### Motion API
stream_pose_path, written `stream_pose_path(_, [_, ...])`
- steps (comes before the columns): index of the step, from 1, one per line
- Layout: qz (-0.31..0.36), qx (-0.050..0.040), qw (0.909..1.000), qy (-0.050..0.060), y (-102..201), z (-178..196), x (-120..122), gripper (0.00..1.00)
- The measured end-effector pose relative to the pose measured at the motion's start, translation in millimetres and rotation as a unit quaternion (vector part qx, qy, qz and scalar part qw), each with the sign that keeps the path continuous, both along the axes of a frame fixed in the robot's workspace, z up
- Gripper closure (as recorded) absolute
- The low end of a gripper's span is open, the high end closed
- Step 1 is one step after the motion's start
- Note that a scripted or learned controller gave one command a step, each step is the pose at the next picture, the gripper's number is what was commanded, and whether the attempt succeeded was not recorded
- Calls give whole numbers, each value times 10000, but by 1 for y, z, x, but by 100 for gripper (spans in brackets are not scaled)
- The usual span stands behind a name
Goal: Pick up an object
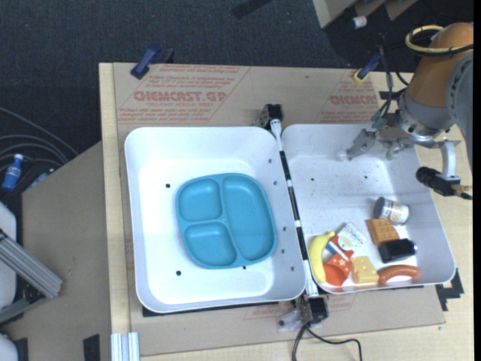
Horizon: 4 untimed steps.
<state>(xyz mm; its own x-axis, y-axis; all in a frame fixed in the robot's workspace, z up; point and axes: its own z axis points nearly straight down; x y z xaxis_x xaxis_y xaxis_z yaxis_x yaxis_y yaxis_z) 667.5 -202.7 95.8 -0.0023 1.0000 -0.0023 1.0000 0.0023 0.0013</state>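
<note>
My gripper (373, 147) hangs over the far end of the right bin (331, 168), open, with nothing between its fingers. The loose objects lie apart from it in that bin's near right corner: a small silver can (391, 211), a brown waffle piece (382, 231), a black block (397, 249), an orange sausage (397, 275), a tan block (364, 271), a red piece (337, 271), a yellow banana (319, 251) and a white packet (350, 238).
A blue divided plate (225, 220) lies in the middle of the left bin (150, 164). A black ridge (288, 186) runs between the two bins. Cables and a metal rail sit off the bench at the left.
</note>
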Motion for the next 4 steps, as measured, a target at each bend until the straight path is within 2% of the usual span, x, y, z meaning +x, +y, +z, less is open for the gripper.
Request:
stream_pose_path(1, [-14,16,10000,16,11,-11,-64,0])
stream_pose_path(2, [-7,11,10000,-1,35,-11,-1,0])
stream_pose_path(3, [-3,0,10000,-14,34,0,0,100])
stream_pose_path(4, [-3,0,10000,-10,34,0,-1,0])
